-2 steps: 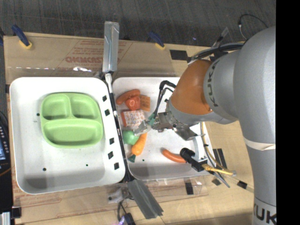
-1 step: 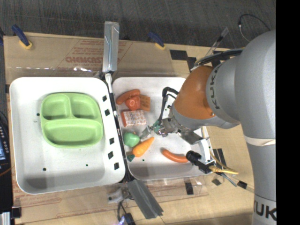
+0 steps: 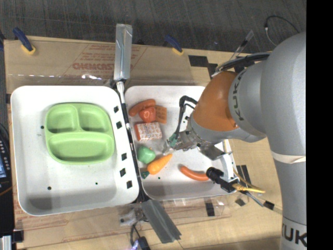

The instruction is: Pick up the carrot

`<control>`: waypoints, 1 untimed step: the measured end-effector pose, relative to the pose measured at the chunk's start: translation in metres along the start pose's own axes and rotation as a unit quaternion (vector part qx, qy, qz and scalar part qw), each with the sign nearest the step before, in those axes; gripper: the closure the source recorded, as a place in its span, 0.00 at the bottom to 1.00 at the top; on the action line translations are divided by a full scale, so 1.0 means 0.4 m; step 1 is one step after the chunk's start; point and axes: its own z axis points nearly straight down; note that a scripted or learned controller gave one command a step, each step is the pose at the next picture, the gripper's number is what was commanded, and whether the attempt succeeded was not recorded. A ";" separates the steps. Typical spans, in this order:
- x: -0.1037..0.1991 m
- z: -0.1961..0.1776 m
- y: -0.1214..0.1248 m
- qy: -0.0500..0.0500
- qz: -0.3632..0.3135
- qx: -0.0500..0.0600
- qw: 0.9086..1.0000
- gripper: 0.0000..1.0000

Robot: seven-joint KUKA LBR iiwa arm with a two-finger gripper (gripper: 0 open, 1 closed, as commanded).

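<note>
The gripper [image 3: 173, 141] hangs in the right bin [image 3: 171, 191], whether clenched or released I cannot tell; the carrot [image 3: 159, 163] lies just at its 7 o'clock. The left bin [image 3: 26, 139] holds a green divided plate [image 3: 79, 132]

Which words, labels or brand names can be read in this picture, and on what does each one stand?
"KUKA": on the grey arm, running lengthwise beside the orange band; only partly clear.
"KU": on the arm's base, cut off by the picture's lower edge.
Red print: on the cardboard sheet behind the bins; too blurred to read.
Packaging on the small box: too small to read.
</note>
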 end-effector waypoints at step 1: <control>0.001 -0.024 0.001 0.000 -0.003 0.001 1.000 1.00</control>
